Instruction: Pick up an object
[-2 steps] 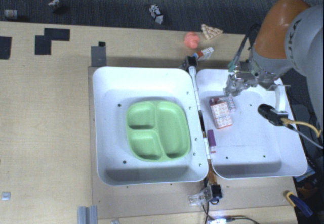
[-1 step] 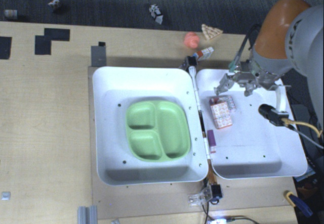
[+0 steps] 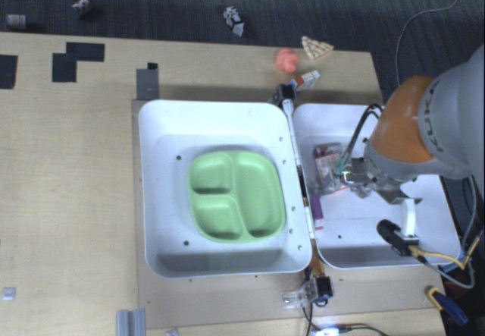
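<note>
While the end effector (image 3: 350, 177) hangs over the crinkly clear wrapper (image 3: 329, 168) in the right-hand white bin (image 3: 356, 251), its state unclear, the thin film could slip free.

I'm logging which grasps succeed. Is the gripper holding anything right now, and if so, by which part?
It cannot be told. The gripper is low in the right bin, among the small packets, and the arm hides any contact.

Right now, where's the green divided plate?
The green divided plate lies in the left white bin, roughly centred, across the shared rim from the arm's gripper.
</note>
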`<state>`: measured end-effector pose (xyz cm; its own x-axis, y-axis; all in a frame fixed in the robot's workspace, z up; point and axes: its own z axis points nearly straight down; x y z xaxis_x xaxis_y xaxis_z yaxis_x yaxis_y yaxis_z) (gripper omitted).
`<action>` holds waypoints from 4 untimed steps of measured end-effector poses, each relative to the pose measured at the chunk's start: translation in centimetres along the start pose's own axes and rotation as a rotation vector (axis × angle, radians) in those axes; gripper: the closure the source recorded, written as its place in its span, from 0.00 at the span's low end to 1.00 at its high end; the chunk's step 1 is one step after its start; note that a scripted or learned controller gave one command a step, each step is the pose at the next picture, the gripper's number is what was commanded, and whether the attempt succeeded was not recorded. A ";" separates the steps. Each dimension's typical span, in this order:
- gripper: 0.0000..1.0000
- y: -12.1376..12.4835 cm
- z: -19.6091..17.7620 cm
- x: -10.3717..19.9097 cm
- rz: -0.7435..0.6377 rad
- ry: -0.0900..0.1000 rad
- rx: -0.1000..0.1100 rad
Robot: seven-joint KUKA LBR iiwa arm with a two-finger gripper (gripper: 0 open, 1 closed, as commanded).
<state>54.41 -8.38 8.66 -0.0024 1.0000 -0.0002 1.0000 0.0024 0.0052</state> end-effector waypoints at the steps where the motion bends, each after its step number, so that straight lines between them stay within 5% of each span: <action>1: 1.00 0.2 -1.2 0.0 -0.001 0.000 -0.006; 2: 1.00 9.2 -9.9 -4.6 -0.002 -0.001 -0.001; 3: 0.00 9.1 -9.8 -4.5 -0.003 0.000 0.001; 4: 0.00 7.0 -1.1 -3.0 -0.002 -0.001 -0.006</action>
<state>61.46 -11.34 9.81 -0.0040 1.0000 -0.0014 0.9999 0.0040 0.0111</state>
